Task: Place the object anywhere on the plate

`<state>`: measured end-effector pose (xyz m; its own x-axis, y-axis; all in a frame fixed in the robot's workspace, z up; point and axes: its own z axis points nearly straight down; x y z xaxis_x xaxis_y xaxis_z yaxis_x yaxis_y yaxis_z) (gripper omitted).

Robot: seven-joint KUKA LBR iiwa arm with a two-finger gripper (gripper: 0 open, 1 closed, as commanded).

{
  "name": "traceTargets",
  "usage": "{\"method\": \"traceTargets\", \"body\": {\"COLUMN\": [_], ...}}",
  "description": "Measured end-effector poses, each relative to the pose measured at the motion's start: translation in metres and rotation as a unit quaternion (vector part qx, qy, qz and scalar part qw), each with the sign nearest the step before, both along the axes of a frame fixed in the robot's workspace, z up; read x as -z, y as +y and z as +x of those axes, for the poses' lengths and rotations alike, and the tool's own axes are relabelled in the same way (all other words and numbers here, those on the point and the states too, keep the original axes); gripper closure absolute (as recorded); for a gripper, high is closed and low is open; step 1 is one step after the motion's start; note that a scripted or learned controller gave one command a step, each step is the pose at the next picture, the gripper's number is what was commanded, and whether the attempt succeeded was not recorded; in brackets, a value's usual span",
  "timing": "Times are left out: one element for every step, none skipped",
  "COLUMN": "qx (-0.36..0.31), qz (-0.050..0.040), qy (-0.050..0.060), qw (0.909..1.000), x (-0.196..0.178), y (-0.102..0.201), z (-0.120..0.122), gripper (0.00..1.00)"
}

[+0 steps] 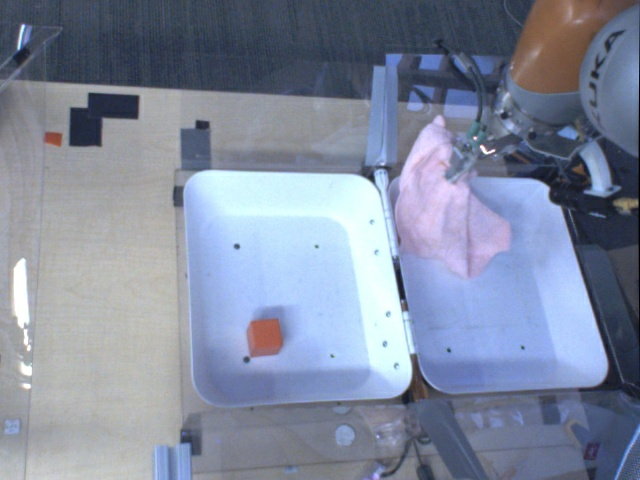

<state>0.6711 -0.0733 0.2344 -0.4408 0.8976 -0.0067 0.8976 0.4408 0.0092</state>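
A pink cloth (440,213) hangs in a bunch over the upper left part of the right bin (520,338), and its left side reaches the divider between the bins. My gripper (462,164) is at the cloth's top, shut on a fold of the fabric, which drapes down and to the right from there. The grey arm with its orange band (560,28) comes in from the upper right. A small orange cube (265,337) lies in the lower left part of the left bin (300,208), far from the gripper.
A metal rail (379,118) runs up from the gap between the bins. Black blocks (100,116) and a small orange marker (52,139) sit on the wooden bench at the far left. Cables and brackets crowd the right edge by the arm.
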Motion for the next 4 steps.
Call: {"method": "traceTargets", "body": {"qx": [-0.003, -0.204, -0.394, -0.528], "qz": [0.0002, -0.0009, -0.0021, -0.0037], "qy": [0.001, 0.001, 0.001, -0.001], "qw": [1.0000, 0.9790, 0.9190, 0.8490], "x": [0.008, 0.008, 0.017, 0.004], "y": [0.002, 0.050, 0.100, 0.152], "z": [0.002, -0.023, -0.040, -0.056], "gripper": [1.00, 1.00, 1.00, 1.00]}}
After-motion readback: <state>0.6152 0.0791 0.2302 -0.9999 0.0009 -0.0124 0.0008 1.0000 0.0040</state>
